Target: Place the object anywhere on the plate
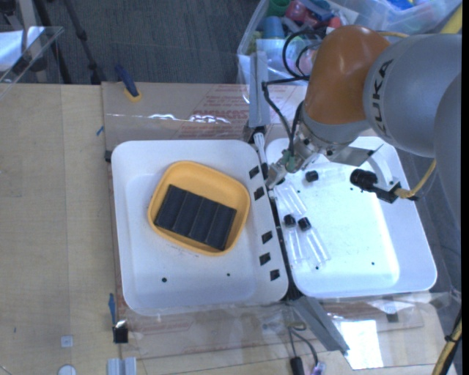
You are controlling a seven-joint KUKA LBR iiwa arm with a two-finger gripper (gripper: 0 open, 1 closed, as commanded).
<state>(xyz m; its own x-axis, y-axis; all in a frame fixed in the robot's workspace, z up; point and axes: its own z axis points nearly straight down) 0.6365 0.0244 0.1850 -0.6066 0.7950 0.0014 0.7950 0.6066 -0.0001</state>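
Observation:
A black ribbed rectangular object (196, 217) lies flat on the yellow plate (165, 189), which sits in the left white bin (139, 286). It covers most of the plate's floor, tilted slightly. My gripper (297, 220) hangs below the grey arm with its orange band (344, 73), over the left part of the right bin (366, 249). It is to the right of the plate, beyond the divider between the bins. Nothing is held in it.
A row of small black tabs (265, 216) runs along the divider between the bins. A black and yellow cable fitting (374, 183) hangs over the right bin. Clutter in a clear container (293, 22) stands behind the bins.

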